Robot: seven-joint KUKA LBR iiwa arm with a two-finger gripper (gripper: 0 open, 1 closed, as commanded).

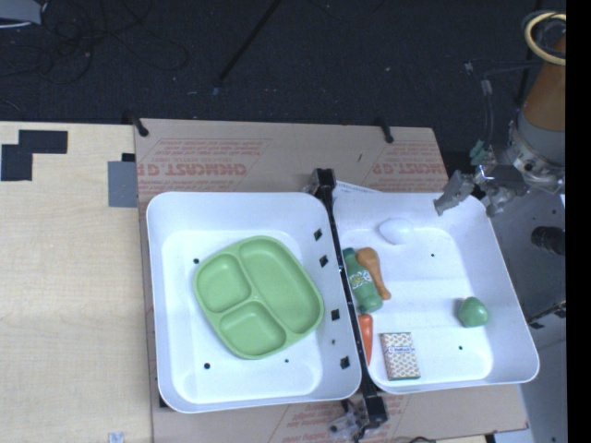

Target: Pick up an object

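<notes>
objects lie below end effector (473, 195) (holding nothing).

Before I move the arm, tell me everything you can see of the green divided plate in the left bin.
The green divided plate is pale green and looks like matte plastic. It is a rounded rectangle with three compartments: two smaller ones on one side and a longer one along the other. It lies flat, face up, turned at an angle to the walls of the left bin, near the bin's middle. Its compartments hold nothing visible. It rests on the bin's floor only.
</notes>
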